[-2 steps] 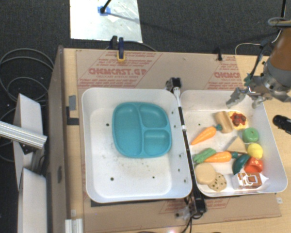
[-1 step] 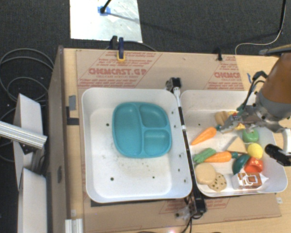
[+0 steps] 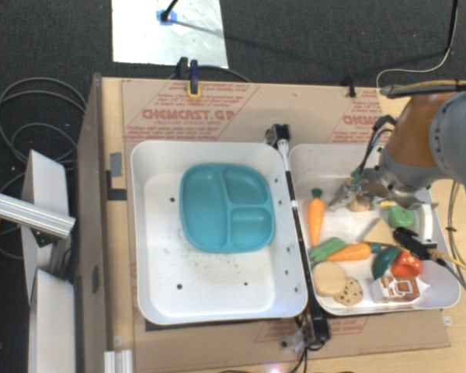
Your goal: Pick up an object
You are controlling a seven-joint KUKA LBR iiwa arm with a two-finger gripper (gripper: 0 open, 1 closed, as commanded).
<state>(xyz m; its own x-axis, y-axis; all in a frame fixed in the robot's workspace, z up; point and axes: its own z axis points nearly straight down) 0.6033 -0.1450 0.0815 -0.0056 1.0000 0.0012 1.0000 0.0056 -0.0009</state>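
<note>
Toy food crowds the right bin: two carrots, a cookie, a red pepper. The hand sits low at its far side; its grip cannot be told. The left bin holds a teal divided plate.

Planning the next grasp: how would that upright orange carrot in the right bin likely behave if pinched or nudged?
The carrot looks like moulded plastic, so probably stiff and light. Its tapered, rounded body may slip from the fingers or roll aside if nudged on the smooth bin floor.
</note>
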